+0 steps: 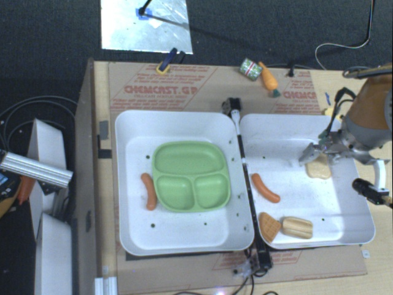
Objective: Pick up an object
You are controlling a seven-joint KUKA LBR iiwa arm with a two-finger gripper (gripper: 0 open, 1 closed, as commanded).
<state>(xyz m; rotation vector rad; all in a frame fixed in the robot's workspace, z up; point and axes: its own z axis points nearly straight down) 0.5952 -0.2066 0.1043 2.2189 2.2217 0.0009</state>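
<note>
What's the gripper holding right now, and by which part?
Cannot be told. The gripper sits low in the right bin, right at the pale flat piece, but the view does not show that piece between its fingers.

floor: dark carpet (pixel 49 29); bench: cardboard sheet (pixel 184 88); shiny foil sheet (pixel 147 17)

Grey arm (pixel 368 134) with orange band, black cable alongside.

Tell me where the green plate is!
In the camera view, the green plate sits in the middle of the left bin, with an orange sausage lying just beside its left edge.
</note>
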